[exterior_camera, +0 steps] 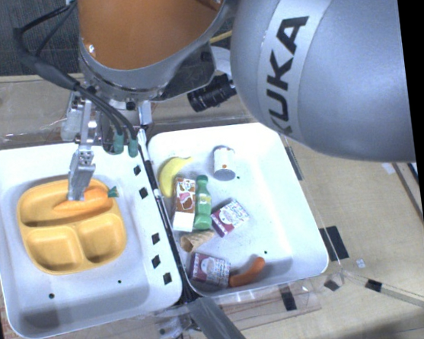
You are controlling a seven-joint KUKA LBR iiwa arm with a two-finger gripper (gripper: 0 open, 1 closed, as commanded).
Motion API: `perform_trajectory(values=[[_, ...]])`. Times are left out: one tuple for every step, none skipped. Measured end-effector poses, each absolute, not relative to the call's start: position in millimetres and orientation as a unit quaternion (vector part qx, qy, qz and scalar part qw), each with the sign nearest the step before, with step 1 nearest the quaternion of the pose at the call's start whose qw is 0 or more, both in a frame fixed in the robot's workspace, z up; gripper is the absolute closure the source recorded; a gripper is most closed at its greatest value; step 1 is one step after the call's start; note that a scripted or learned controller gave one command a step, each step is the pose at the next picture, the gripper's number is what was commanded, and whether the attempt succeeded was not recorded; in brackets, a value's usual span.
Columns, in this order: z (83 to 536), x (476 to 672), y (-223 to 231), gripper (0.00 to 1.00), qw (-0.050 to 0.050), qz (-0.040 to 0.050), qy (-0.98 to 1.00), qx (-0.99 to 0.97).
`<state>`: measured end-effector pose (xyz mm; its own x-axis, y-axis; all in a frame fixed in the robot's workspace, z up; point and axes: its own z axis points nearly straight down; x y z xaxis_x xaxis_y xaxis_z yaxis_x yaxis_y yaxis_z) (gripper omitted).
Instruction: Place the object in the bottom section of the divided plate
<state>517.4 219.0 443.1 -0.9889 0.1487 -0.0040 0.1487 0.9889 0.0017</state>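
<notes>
Orange toy carrot lay across the yellow divided plate, its middle hidden by the claw; whether the claw gripped it, I couldn't tell.

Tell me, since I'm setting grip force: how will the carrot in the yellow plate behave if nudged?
The carrot looks like a smooth, tapered plastic toy, so probably light, stiff and somewhat slippery. Its rounded body may roll, though the divided plate's ridge beside it would likely stop it.
</notes>
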Motion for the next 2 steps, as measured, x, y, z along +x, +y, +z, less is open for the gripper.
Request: perform_trajectory(values=[[380,507.6,215,0.0,0.0,-0.0009,0.995,0.096],[388,564.3,218,0.0,0.002,0.0,1.0,-0.011]])
